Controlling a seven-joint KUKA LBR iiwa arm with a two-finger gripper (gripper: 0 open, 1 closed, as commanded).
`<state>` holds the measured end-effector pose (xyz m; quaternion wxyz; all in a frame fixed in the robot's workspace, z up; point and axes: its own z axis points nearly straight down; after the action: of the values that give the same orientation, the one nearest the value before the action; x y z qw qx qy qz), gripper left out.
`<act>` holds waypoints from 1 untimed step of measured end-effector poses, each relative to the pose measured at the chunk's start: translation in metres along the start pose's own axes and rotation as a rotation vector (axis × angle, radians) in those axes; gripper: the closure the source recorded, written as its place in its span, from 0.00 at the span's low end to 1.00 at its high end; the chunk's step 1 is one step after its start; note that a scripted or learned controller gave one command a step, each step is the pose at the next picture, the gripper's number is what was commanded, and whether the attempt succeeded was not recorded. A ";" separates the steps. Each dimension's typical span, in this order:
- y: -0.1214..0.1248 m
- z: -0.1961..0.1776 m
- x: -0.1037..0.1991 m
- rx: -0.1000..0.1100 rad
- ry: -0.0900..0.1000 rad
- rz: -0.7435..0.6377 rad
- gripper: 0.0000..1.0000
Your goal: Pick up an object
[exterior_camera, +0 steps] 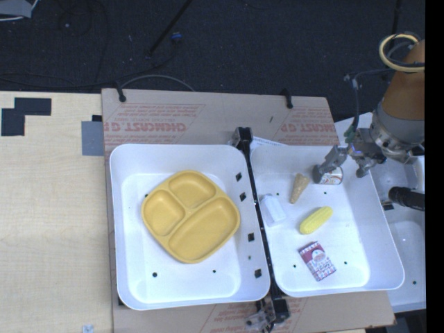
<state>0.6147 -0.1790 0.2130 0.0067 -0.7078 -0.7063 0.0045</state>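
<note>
- The arm (pixel 401 109) enters at the upper right of the frame, its orange band above a grey wrist, leaning over the far right corner of the right bin (pixel 378 255).
- The pincer (pixel 345 164) hangs off the wrist toward the left, over the upper part of the right bin. One finger (pixel 327 166) slants down to the left and the other (pixel 363 166) points down on the right, so the two stand spread well apart, with nothing between them.
- Just below the left finger lies a small pale object (pixel 333 180) with a reddish edge; too small to tell what it is, or whether the finger touches it.
- A tan cone-shaped piece (pixel 298 186) lies left of that, point upward, near the middle of the right bin's upper half.
- A yellow corn cob (pixel 316 220) lies slanted in the centre of the right bin, below the cone and apart from it.
- A small red and white packet (pixel 318 261) lies tilted in the lower part of the same bin, below the corn.
- A clear, whitish piece (pixel 271 209) rests against the left wall of the right bin, beside the divider between the bins.
- The left bin (pixel 132 269) holds a yellow compartment plate (pixel 191 216), lying flat and turned at an angle, about in its middle.
- Both bins sit on a sheet of brown cardboard (pixel 187 120) with red print, on the pale wooden bench (pixel 48 227) at the left of the frame.
</note>
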 end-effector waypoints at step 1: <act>0.003 -0.009 0.000 -0.013 -0.002 -0.002 0.00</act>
<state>0.6175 -0.1788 0.2216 0.0012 -0.7070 -0.7072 0.0007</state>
